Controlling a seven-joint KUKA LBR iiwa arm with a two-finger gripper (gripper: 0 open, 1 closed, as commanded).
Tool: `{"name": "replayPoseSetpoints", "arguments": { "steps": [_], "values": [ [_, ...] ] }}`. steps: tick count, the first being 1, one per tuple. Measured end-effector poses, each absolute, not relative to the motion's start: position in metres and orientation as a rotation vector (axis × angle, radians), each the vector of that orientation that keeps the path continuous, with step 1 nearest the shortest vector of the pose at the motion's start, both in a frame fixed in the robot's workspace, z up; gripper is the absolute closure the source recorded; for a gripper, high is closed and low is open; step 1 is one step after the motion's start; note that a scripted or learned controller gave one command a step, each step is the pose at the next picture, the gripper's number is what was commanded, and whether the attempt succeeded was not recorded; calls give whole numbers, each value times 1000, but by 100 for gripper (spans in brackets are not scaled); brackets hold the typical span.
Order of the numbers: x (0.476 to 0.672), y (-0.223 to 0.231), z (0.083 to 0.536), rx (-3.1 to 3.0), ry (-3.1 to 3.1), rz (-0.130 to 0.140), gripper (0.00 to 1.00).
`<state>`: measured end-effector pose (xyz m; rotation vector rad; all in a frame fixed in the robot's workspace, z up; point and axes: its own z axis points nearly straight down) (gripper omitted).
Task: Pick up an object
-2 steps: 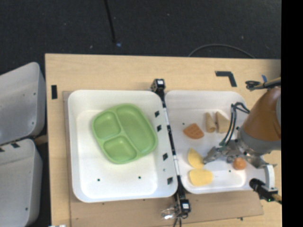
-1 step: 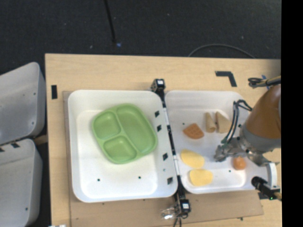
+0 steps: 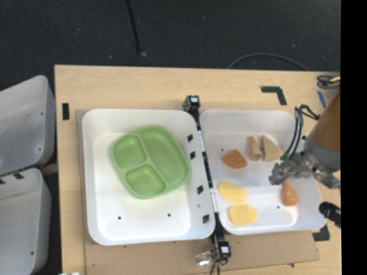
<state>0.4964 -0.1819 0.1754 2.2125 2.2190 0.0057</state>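
Note:
The right bin (image 3: pixel 241 122) holds several food pieces: an orange-brown lump (image 3: pixel 234 158), two tan wedges (image 3: pixel 254 148) (image 3: pixel 270 148), two yellow slices (image 3: pixel 233 192) (image 3: pixel 243 214) and a small orange piece (image 3: pixel 289 194). My gripper (image 3: pixel 285 173) hangs low over the bin's right side, just above and to the left of the small orange piece. The arm's orange band (image 3: pixel 328 128) rises behind it at the right edge.
The left bin (image 3: pixel 94 211) carries a green three-compartment plate (image 3: pixel 151 161). A black divider with clips (image 3: pixel 200 159) runs between the bins. Cables (image 3: pixel 298 130) hang beside the wrist. Wooden bench (image 3: pixel 126 85) surrounds both bins.

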Motion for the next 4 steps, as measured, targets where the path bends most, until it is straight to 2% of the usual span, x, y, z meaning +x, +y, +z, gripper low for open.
{"name": "replayPoseSetpoints", "arguments": {
  "steps": [2, 3, 4],
  "values": [
    [510, -185, 268, 2213, 2221, 4, 100],
    [509, -133, 254, 2214, 2228, 2, 100],
    [505, -78, 259, 2213, 2230, 2, 100]
  ]
}}
